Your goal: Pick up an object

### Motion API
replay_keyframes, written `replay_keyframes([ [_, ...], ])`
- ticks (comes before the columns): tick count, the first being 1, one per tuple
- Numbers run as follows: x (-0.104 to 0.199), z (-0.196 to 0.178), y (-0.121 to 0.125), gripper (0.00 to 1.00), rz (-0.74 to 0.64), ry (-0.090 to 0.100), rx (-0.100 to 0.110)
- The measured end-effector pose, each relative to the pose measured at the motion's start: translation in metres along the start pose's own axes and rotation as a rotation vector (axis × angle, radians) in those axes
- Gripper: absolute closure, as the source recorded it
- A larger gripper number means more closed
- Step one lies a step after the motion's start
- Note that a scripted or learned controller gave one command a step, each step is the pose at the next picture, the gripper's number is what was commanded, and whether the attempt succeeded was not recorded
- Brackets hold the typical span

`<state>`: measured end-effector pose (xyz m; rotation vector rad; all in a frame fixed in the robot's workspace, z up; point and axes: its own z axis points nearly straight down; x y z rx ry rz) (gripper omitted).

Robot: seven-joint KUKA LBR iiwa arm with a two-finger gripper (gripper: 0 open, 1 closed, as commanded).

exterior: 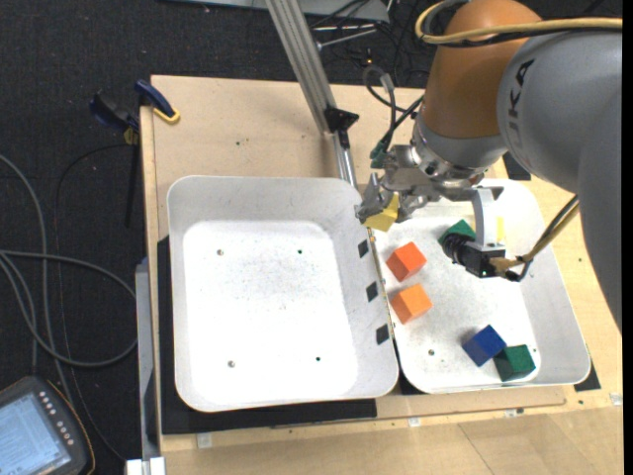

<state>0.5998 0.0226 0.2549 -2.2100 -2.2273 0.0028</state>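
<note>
The gripper [384,206] was closed on a yellow block [382,217] at the right bin's [554,295] ten o'clock corner. The pickup looked nearly done; lifting clear remained.

Lighting even and fairly bright; image moderately sharp, slightly grainy.

Diffuse overhead light is indicated by the soft, short shadows cast beneath the blue block [484,344] and the two orange blocks [406,260]. The white bins [198,206] are rendered bright, the left bin's rim close to washed out, though its speckles are still resolved. A broad soft highlight is seen on the orange band [475,57] and the grey arm [574,97]. The dark floor [59,47] is underexposed, with little detail kept. Slight softness is noted on the arm, nearest the camera. The tabletop [247,117] edges are seen straight, without marked distortion.
</note>
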Motion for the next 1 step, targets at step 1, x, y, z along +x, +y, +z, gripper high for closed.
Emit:
replay_keyframes([
  [1, 0.0602, 0.0066, 0.0179, 1.00, 0.000, 0.000, -0.005],
])
